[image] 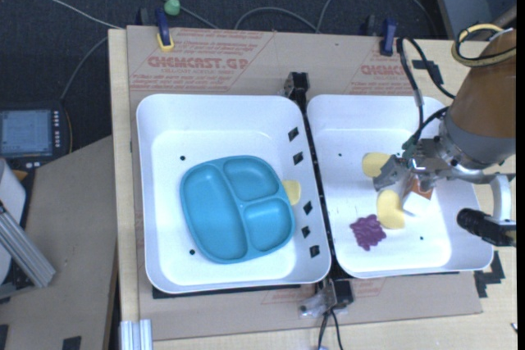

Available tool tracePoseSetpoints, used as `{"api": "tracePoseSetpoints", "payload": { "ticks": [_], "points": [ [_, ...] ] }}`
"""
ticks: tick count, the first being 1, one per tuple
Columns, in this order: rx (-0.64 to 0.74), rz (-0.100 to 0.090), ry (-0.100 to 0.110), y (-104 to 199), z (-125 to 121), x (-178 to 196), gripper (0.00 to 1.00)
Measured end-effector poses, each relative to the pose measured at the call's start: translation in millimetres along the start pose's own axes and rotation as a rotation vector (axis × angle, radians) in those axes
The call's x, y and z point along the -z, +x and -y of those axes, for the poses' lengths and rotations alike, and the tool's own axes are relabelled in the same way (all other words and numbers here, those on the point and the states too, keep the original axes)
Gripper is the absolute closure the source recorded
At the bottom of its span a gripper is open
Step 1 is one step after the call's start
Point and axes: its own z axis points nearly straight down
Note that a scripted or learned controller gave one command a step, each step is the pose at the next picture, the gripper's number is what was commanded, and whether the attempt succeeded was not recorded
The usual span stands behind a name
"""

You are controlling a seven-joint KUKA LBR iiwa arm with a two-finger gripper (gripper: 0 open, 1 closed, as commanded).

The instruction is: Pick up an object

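Note:
In the right bin (353, 119) lie a pale yellow piece (374, 164), a second yellow piece (390, 211) and a purple grape-like bunch (368, 231). My gripper (408, 175) hangs low over this bin, just right of the upper yellow piece and just above the lower one. A small orange-and-white item (421, 190) sits right beside the fingers; I cannot tell whether it is between them. The arm's orange band (490, 98) rises at the right.
The left bin (164, 135) holds a blue divided plate (236, 207) with a small yellow object (291, 192) at its right edge. Black clips line the divider (305, 168) between the bins. Cables loop over the right bin's far rim.

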Motion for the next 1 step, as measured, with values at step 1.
{"api": "tracePoseSetpoints", "payload": {
  "ticks": [1],
  "points": [
    [0.0, 0.0, 0.001, -4.9, 7.1, -58.9, 0.0]
  ]
}}
